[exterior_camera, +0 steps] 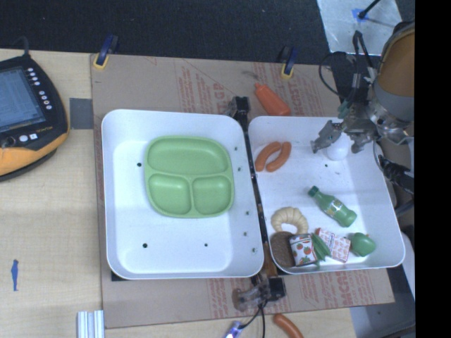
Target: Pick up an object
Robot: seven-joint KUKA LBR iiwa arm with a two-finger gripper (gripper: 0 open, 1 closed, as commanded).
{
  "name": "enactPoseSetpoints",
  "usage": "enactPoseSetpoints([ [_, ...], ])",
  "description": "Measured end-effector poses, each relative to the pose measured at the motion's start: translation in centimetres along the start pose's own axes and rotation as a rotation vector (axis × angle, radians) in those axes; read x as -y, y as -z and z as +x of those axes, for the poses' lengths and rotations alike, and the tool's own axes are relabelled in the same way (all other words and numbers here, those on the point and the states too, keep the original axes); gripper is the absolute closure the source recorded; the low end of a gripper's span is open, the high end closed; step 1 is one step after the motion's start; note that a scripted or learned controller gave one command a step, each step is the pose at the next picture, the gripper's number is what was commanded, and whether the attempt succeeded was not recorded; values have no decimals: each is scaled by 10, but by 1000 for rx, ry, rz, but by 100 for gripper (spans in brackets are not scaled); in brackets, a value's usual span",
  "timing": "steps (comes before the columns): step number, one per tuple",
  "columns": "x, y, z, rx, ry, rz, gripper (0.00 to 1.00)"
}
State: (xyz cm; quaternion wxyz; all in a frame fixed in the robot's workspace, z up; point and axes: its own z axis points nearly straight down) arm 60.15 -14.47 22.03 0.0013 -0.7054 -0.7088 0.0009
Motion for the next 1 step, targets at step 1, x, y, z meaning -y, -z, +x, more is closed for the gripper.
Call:
enactPoseSetpoints([
  [1, 34, -129, -23, 1, 0, 2, 0],
])
